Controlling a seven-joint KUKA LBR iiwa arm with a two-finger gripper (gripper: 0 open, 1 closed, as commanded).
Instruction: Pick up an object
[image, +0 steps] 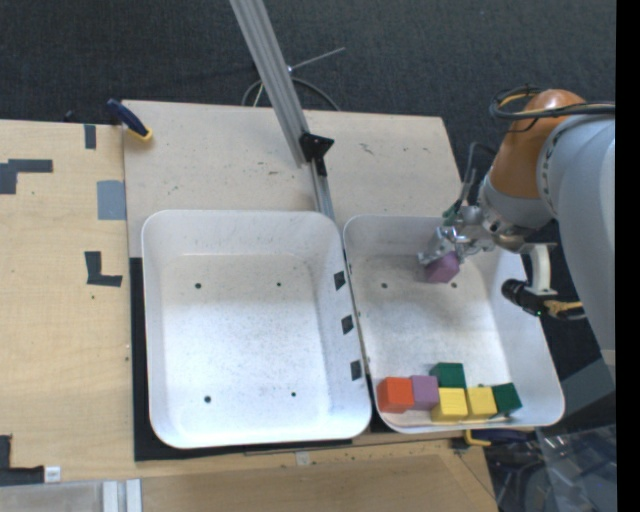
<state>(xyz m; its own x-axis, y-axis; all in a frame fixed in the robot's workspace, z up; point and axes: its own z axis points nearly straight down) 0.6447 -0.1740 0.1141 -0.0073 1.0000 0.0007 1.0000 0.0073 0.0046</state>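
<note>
Two white bins are sitting side by side on the worktop (230, 165). The left bin (240, 225) is the bigger one. The right bin (520, 330) is holding a bunch of little blocks. The grey arm (585, 190) is reaching in from the right, over the far end of the right bin. Its pincer (452, 243) is pointing down, and a purple block (440, 266) is sitting right under its tip. I cannot tell how the pincer is standing on that block. At the near end of the right bin, more blocks are crowding together: an orange block (396, 393), a light purple block (424, 389), two yellow blocks (467, 402) and two green blocks (449, 375). A metal pole (282, 85) is slanting across the worktop behind the bins.
</note>
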